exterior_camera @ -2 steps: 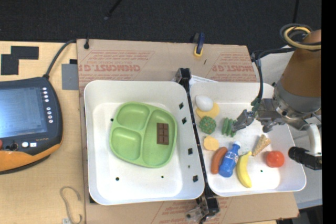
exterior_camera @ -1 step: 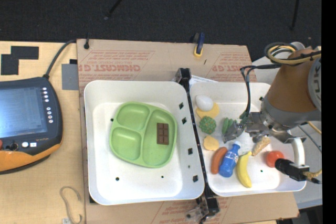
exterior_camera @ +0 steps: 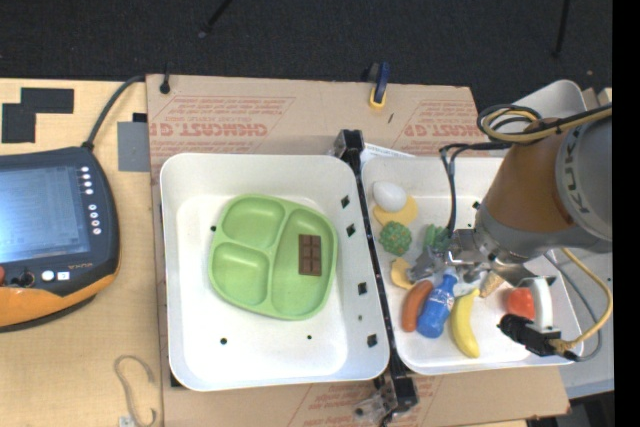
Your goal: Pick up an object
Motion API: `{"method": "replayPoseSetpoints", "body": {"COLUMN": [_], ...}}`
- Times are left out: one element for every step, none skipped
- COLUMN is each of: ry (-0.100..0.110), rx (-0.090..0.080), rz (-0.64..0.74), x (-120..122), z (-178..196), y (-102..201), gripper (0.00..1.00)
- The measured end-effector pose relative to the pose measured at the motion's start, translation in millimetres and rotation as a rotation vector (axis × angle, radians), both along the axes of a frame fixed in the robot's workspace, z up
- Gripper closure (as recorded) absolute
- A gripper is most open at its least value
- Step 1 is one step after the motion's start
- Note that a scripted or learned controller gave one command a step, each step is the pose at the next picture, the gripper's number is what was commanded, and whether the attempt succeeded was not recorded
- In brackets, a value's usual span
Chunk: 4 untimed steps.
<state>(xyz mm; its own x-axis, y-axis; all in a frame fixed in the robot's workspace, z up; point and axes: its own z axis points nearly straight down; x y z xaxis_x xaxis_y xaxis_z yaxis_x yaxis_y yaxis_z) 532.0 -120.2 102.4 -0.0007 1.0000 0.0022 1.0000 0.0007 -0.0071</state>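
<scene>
In your left bin (exterior_camera: 200,335) the green tray (exterior_camera: 270,257) carries 1 chocolate bar (exterior_camera: 311,255), untouched. In the right bin (exterior_camera: 432,363), the gripper (exterior_camera: 452,265) hangs low above the blue bottle (exterior_camera: 436,307), grip unreadable. Nothing is lifted; the whole pick remains.

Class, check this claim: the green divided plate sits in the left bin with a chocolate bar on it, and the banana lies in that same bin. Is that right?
Not quite. The camera view shows the banana in the right bin, not with the plate and chocolate bar in the left bin.
</scene>
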Motion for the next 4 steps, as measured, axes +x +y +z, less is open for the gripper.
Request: {"method": "replayPoseSetpoints", "body": {"ry": [-0.003,-0.002,-0.007,-0.009], "rx": [-0.001,0.0,-0.001,-0.002], "rz": [-0.003,-0.012,0.001,0.0], "x": [-0.3,-0.9,-6.2,2.8], "z": [-15.6,-4.8,48.9,105.9], "y": [0.8,-1.8,6.1,9.0], "gripper": [0.0,1.0,1.0,1.0]}}
